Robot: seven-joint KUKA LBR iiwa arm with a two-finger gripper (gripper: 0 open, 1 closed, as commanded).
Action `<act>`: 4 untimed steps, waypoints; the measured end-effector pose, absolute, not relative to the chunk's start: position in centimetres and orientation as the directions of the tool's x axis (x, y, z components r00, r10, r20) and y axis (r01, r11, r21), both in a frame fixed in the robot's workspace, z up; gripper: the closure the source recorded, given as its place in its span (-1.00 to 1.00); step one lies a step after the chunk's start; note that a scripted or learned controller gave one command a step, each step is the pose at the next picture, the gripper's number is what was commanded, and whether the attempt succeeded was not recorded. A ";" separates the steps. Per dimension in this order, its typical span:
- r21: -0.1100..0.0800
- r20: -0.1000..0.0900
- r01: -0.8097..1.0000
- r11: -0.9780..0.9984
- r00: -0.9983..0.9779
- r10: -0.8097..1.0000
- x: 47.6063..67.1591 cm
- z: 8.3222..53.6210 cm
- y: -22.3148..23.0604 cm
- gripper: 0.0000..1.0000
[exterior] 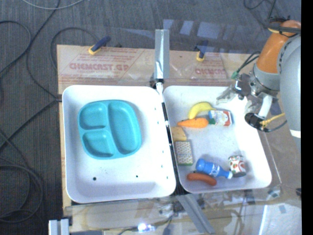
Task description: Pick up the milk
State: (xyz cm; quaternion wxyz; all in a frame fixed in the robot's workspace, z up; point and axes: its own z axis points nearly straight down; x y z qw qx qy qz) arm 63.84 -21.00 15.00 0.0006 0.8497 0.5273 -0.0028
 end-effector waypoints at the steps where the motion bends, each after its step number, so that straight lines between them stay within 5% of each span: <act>1: 0.006 0.001 0.853 -0.523 0.523 0.853 58.9 8.9 -9.5 -1.00; 2: -0.001 -0.006 0.784 -0.621 0.621 0.784 65.9 16.4 -13.1 -1.00; 3: -0.002 -0.006 0.757 -0.654 0.654 0.757 64.5 15.8 -19.0 -1.00; 4: 0.005 0.001 0.795 -0.606 0.606 0.795 58.4 8.9 -16.2 -1.00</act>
